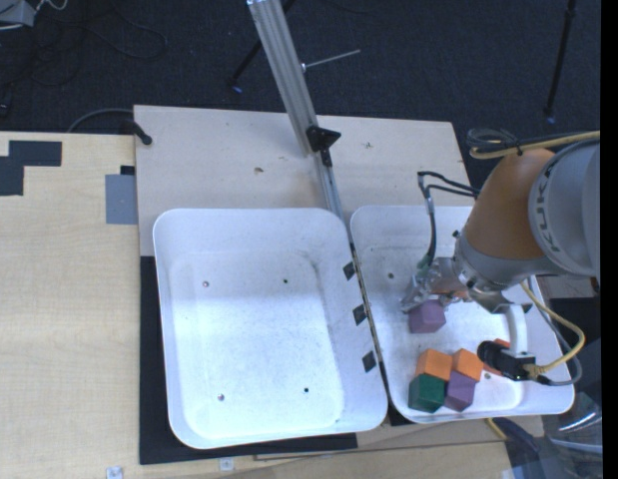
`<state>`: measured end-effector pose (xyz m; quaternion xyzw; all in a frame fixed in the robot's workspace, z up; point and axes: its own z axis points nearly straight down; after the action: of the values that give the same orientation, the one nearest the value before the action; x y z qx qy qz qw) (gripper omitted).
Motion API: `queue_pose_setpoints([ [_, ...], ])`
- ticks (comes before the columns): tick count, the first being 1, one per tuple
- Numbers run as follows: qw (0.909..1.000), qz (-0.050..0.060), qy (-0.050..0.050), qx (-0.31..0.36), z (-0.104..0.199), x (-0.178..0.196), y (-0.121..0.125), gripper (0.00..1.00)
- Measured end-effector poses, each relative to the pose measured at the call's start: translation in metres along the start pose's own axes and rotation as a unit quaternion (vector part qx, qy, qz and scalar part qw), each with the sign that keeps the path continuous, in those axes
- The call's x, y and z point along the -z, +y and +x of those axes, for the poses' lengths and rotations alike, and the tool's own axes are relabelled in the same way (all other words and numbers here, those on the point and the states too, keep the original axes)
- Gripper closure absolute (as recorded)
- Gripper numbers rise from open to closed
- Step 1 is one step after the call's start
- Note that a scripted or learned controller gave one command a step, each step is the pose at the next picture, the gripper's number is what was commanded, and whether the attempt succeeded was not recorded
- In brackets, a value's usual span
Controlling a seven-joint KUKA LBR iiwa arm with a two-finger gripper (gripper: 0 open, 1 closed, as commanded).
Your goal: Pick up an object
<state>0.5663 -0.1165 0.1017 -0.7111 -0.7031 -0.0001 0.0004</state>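
We see the arm point(528, 213) reaching in from the right of the frame, with the gripper point(426, 292) low over the middle of the right bin point(388, 242). Just below it in the picture, touching or nearly touching its tip, sits a purple block point(425, 318). This looks like the thing being tried for. We cannot tell whether the gripper is open or closed, or whether it has the block, because the wrist hides the contact from above.

Lower right in the same bin lies a tight cluster well apart from the gripper: an orange block point(435, 364), a second orange block point(469, 364), a green block point(425, 394) and a smaller purple block point(458, 391). The left bin point(169, 267) takes up the middle of the frame.

We judge the main risk to be a bad hold on the purple block. It appears turned at an angle to the bin's edges. If the gripper meets it across a corner and not across flat faces, the block may twist out or drop on the lift. If the gripper sits off to one side, closing may only nudge the block across the smooth white floor, and the lift would come up with nothing. A descent too deep could press the block or the tip into the bin floor. The cluster looks far enough off not to interfere.
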Motion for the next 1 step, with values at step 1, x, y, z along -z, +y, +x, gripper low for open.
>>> queue_pose_setpoints([
  [1, 1.0, -0.001, 0.001, 0.008, 0.072, 0.0924, -0.0482, 1.0],
])
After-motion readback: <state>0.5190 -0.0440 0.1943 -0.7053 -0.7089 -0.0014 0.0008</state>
